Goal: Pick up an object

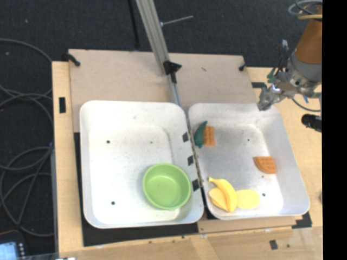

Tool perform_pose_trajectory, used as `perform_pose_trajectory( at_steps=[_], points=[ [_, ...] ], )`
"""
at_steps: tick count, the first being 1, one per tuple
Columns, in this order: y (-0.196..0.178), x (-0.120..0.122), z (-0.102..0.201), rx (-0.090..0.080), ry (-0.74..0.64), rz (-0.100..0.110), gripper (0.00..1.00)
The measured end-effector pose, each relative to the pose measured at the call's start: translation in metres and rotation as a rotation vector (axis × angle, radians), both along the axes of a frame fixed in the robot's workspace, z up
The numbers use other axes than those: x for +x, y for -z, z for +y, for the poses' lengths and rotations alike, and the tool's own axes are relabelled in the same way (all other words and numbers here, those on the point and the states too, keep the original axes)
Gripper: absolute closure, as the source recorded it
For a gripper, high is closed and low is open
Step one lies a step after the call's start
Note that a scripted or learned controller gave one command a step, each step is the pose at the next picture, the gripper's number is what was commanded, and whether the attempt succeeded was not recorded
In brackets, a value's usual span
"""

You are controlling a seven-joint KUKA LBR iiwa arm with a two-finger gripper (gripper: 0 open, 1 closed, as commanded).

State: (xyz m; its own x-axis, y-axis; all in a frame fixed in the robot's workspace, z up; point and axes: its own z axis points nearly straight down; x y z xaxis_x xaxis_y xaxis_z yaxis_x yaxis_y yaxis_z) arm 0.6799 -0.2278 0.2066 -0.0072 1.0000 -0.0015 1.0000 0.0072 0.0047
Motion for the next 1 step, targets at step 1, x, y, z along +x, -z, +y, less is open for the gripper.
perform_pose_trajectory(
  at_steps=[1],
  points=[
    [0.0047, -0.0218, 0.0436, 0.001, 0.002, 0.004, 1.0]
  ],
)
